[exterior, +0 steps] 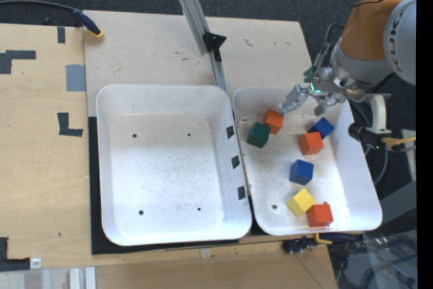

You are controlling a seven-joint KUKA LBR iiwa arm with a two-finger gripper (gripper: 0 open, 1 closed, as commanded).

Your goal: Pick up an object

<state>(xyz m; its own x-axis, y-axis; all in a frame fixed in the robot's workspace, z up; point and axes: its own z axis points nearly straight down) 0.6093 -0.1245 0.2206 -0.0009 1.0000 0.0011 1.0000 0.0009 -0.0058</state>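
- You are looking at the gripper (310,99) hovering near the right bin's (358,172) far edge; finger state: cannot tell.
- Orange cube (273,120) is sitting just beside it; probably light and rigid, so you are gripping opposite flat faces.

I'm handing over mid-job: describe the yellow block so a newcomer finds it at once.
Start at the right-hand shallow white bin, the one holding the small coloured cubes. Go to its near end, toward the bottom of the camera view: the small yellow cube lies there, below a blue cube and touching an orange-red cube. It is the only yellow piece.
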